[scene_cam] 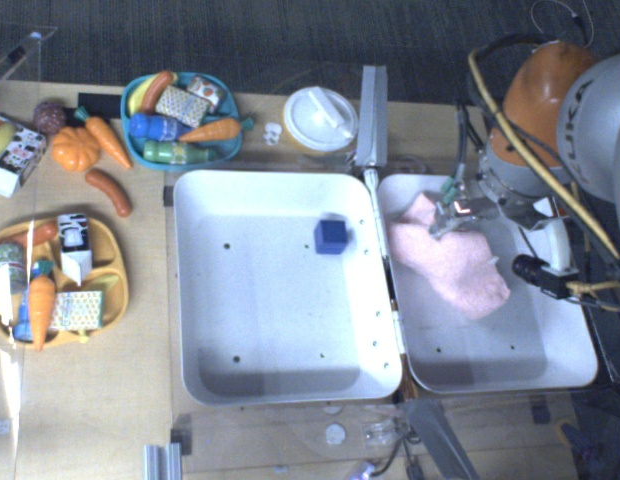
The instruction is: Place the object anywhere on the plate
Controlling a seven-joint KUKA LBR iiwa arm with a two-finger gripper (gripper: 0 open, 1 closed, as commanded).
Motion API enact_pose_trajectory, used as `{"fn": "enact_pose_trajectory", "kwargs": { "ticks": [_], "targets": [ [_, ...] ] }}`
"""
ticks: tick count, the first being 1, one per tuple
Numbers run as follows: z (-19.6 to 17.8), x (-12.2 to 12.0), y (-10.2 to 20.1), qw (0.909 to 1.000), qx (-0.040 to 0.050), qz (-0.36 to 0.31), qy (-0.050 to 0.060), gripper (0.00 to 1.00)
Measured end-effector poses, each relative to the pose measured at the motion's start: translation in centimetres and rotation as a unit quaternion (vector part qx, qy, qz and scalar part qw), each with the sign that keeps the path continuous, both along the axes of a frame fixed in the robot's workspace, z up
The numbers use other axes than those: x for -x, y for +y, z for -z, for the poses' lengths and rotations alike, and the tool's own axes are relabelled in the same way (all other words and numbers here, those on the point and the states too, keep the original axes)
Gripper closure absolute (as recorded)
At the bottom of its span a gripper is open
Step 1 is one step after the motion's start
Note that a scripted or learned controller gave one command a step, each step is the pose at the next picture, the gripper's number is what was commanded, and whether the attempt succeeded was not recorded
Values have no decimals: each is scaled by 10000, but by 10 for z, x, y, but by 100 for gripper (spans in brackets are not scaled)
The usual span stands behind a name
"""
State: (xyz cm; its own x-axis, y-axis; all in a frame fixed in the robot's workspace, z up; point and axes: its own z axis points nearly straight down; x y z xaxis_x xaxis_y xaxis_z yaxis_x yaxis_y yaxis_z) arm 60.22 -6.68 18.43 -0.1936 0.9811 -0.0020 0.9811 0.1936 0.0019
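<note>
A small blue cube (331,235) lies in the left white bin (220,368), toward its upper right. A pink plate (455,268) rests in the right white bin (550,363), filling that bin's upper-left part. My gripper (451,208) hangs over the plate's upper edge, reaching in from the right under the grey and orange arm (550,98). The cube is well apart from the gripper, on the other side of the wall between the bins. I see nothing held in the gripper.
Behind the bins stand a blue bowl (180,118) of toy food and a round white lid (321,118). A yellow tray (108,293) with several toys sits at the left. Loose toy vegetables (90,153) lie on the bench. Cables (550,278) trail over the right bin.
</note>
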Motion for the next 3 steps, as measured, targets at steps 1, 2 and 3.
{"fn": "enact_pose_trajectory", "kwargs": {
  "ticks": [1, 2, 3],
  "targets": [
    [-41, -1, 1, 10000, -7, -40, -6, 100],
    [-43, 5, 59, 9790, -5, -2040, -5, 100],
    [-34, 17, 104, 9187, -3, -3949, -5, 100]
  ]
}}
